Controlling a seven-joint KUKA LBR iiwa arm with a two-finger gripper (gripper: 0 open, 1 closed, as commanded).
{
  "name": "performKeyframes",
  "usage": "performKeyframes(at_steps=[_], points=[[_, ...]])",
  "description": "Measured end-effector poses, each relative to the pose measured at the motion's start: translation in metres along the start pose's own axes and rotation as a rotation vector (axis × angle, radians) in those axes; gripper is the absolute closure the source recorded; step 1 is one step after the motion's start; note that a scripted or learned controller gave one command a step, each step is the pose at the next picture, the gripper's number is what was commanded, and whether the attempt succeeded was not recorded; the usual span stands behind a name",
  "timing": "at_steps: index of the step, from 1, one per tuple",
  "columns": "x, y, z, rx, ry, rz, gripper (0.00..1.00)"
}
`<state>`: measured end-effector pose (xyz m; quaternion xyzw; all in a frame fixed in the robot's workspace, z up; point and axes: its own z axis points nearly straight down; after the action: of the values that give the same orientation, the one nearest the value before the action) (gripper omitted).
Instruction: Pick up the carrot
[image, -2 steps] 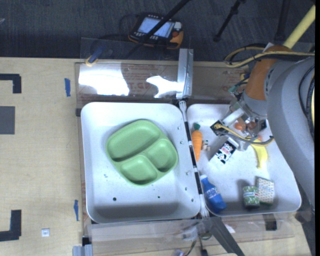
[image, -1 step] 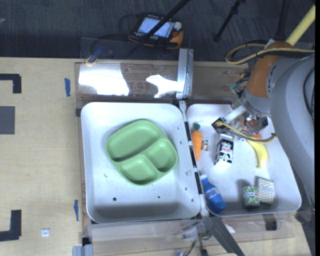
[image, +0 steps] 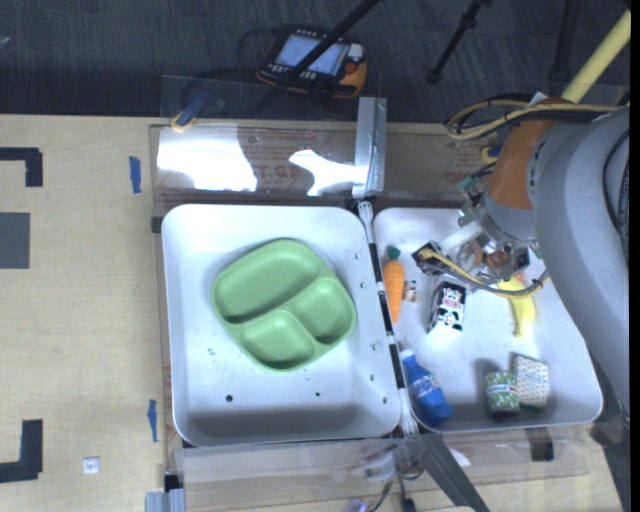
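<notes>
The carrot, orange with a green top, lies lengthwise in the right bin, close against its left wall. My gripper hangs over the back of that bin, to the right of the carrot and apart from it. Nothing is visibly held in it. The grey arm with its orange band reaches in from the right and hides the bin's far right corner.
A cow-patterned carton lies just right of the carrot, with a banana further right. A blue bottle and a green patterned box sit near the front. The left bin holds a green divided plate.
</notes>
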<state>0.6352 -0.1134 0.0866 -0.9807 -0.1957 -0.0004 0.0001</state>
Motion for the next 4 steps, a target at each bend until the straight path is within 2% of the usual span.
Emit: performKeyframes(at_steps=[1, 2, 3, 4], points=[[-0.035, 0.020, 0.000, 0.001, 0.000, -0.017, 1.00], [-0.059, 0.051, -0.001, 0.012, 0.006, -0.045, 1.00], [-0.092, 0.044, -0.003, 0.021, 0.016, -0.056, 1.00], [-0.048, 0.075, 0.000, 0.026, 0.010, -0.178, 1.00]])
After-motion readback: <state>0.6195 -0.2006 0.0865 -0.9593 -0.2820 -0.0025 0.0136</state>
